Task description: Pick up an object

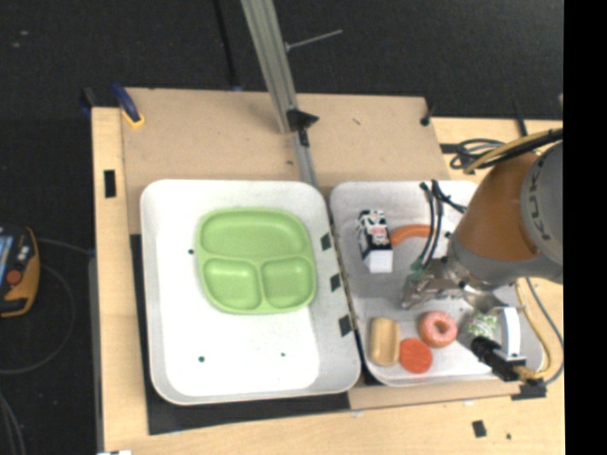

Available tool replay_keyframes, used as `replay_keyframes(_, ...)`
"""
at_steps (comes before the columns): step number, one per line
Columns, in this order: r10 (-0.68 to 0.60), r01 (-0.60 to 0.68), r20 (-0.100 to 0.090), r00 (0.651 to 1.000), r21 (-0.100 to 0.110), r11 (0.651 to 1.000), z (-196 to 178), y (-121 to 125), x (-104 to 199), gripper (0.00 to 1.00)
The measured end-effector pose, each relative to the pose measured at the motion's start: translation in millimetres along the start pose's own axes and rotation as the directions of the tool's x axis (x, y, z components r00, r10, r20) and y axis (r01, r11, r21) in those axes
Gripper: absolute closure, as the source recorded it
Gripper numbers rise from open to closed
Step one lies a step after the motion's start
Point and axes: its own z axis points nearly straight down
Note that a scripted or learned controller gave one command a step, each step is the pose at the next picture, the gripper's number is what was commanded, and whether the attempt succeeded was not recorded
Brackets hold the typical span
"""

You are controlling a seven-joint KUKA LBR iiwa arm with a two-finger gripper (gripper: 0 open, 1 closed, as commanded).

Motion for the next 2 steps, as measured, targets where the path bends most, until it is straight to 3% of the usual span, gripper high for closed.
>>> replay_keyframes(2,-0.008,0.008,0.002,1.000,-0.002,1.000,-116.2,1.4,-13.4,1.00)
